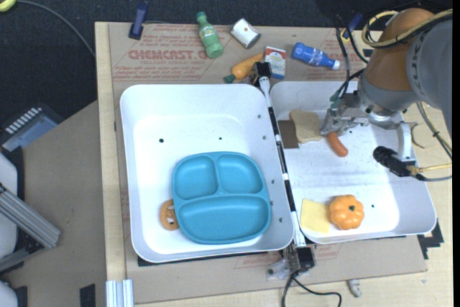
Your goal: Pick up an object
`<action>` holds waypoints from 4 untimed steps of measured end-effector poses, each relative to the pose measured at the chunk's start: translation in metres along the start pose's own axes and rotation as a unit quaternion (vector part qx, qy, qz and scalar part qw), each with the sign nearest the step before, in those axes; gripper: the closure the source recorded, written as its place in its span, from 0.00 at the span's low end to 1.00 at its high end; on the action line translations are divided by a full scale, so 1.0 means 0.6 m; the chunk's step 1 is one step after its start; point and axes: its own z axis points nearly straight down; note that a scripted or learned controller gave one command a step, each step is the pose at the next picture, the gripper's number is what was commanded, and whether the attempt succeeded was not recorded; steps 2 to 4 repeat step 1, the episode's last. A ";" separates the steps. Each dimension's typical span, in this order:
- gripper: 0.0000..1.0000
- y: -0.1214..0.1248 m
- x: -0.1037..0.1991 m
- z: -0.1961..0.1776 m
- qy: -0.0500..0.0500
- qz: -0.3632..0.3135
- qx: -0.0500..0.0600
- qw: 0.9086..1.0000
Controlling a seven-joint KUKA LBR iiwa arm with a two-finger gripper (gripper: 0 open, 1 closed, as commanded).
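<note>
An orange pumpkin (346,212) and a yellow cheese slice (313,216) lie at the near edge of the right bin (410,208). Farther back, a small sausage (338,146) lies just below the gripper (336,124); whether it is gripped, I cannot tell. A bread slice (305,127) sits beside it to the left.

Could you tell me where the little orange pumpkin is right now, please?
The pumpkin sits in the right bin, near its front edge, touching a yellow cheese slice on its left.
</note>
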 end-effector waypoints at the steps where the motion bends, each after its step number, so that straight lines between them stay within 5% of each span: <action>1: 1.00 -0.052 0.130 -0.167 0.000 0.000 -0.001 1.000; 4: 1.00 -0.052 0.130 -0.167 0.000 0.000 -0.001 1.000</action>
